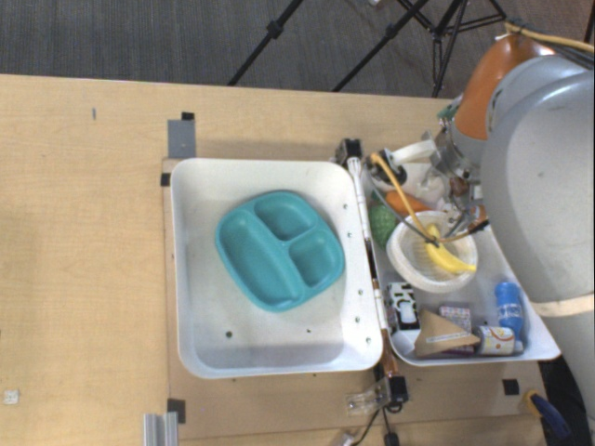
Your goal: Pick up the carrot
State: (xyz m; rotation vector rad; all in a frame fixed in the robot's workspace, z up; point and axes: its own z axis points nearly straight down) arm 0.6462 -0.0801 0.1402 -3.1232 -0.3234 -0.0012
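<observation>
Item, carrot (pixel 402 196): slim, orange, lying aslant in the right bin (pixel 535 340) against the white bowl (pixel 409 249), not yet lifted; I judge my gripper (pixel 460 214) near it on approach, jaw state I cannot tell; next, settle over and pinch its shaft.
</observation>
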